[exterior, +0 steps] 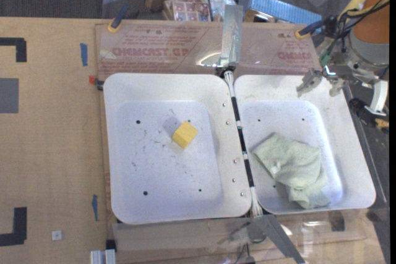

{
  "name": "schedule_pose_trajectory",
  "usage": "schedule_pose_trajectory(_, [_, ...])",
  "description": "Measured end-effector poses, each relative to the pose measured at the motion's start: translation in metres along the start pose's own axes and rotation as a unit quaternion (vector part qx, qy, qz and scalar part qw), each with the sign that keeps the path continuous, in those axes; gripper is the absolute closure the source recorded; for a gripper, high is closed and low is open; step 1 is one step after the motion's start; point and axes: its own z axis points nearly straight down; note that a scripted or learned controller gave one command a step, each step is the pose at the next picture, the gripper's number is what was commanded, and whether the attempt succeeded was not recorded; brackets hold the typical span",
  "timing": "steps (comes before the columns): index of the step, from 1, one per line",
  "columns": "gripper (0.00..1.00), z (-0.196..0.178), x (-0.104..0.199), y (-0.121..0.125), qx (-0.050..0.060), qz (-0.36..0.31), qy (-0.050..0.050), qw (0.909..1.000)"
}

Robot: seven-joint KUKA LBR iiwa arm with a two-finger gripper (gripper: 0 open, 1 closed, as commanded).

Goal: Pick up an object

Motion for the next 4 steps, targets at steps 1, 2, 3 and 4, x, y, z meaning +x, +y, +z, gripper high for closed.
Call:
schedule_pose_trajectory(1, [0.0,-0.196,-0.033,-0.005,-0.002,-0.157,-0.002,0.9876])
schedule_pose_trajectory(2, [0.0,-0.248,0.047,-0.026,-0.003,-0.301,-0.002,0.9535])
schedule_pose_trajectory(3, [0.0,-0.156,0.125,-0.07,-0.001,-0.214,0.0,0.9768])
schedule_pose_trajectory(4, [0.0,-0.183,-0.013,-0.082,-0.003,-0.301,-0.003,0.9536])
